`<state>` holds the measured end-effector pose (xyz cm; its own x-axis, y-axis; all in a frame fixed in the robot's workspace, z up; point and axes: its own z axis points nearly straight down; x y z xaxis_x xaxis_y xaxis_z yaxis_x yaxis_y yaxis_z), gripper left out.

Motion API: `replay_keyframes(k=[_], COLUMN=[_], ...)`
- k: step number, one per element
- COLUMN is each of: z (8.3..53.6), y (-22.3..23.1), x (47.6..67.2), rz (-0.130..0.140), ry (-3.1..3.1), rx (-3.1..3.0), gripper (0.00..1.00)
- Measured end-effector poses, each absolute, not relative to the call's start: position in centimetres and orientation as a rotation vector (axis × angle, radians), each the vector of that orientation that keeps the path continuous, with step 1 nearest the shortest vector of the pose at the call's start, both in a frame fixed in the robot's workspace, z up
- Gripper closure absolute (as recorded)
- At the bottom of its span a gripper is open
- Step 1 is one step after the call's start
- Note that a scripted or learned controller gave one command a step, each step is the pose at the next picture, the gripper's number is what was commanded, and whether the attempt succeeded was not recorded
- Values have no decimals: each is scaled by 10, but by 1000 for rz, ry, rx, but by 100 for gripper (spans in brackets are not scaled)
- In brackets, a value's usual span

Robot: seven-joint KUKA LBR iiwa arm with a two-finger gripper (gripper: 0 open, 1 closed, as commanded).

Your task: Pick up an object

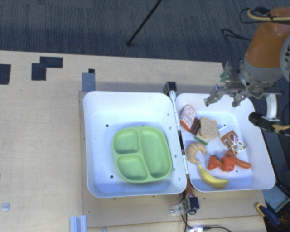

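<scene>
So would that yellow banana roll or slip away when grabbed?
The banana looks like smooth toy plastic, so probably light, stiff and a bit slippery. Its curve likely lets it rock or spin rather than roll. It lies near the right bin wall, limiting approach.

The arm (268,43) is cut off by the right edge; the small carton's (233,141) print is unreadable.

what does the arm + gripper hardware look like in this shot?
The arm has a rounded orange band over a grey wrist section. Below it, the gripper is bare grey metal with two thin fingers spread apart. A yellowish cable loops near the arm's top, and a dark cable runs down beside it.
</scene>
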<state>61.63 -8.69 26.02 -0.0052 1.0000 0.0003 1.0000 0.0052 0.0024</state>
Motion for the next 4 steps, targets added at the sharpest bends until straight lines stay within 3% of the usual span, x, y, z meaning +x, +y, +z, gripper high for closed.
replay_keyframes(k=[1,2,3,4], z=[117,129,103,96], y=[-88,-87,-102,-163], x=[567,569,614,633], rz=[0,6,30,22], ry=[2225,2224,2206,2205], rx=[2220,2216,2197,2196], gripper=[0,100,100,100])
